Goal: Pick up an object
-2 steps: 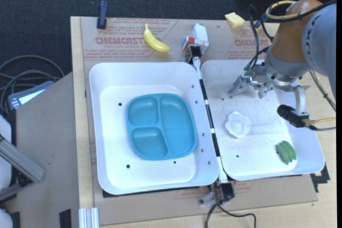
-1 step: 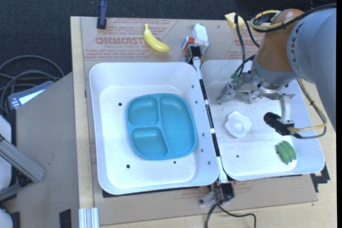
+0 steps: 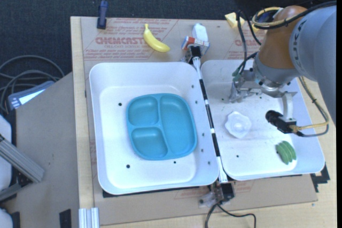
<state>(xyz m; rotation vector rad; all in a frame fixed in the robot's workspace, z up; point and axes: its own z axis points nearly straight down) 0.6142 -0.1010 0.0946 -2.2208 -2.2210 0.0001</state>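
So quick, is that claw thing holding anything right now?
Gripper: low over the right bin, nothing seen in it; open or shut cannot be told. The white cup lies loose nearby.

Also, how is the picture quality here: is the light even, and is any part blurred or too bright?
Camera view: the light is soft and even, with weak shadows; the white bins are bright and nearly washed out, so the small white object in the right bin has faint edges; the blue divided plate and the banana look reasonably sharp; the arm is close to the lens and slightly soft.
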